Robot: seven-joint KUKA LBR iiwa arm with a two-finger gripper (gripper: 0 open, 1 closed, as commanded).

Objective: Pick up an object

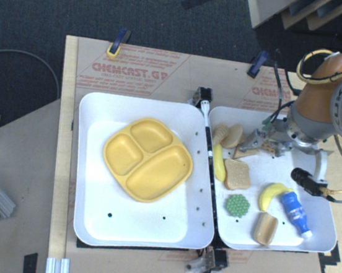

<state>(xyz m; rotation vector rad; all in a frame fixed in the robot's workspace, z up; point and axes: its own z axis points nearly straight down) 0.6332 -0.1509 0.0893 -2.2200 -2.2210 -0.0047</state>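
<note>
I read this as the approach step: my end effector (254,144) sits low over the back of the right bin (327,231), just beside the pale bread pieces (228,135), and I cannot tell how it is set. Nothing looks lifted yet. Next I would settle on one item, perhaps the toast slice (237,174), and descend squarely. The counter (136,69) liner reads "CHEMCAST GP".
</note>
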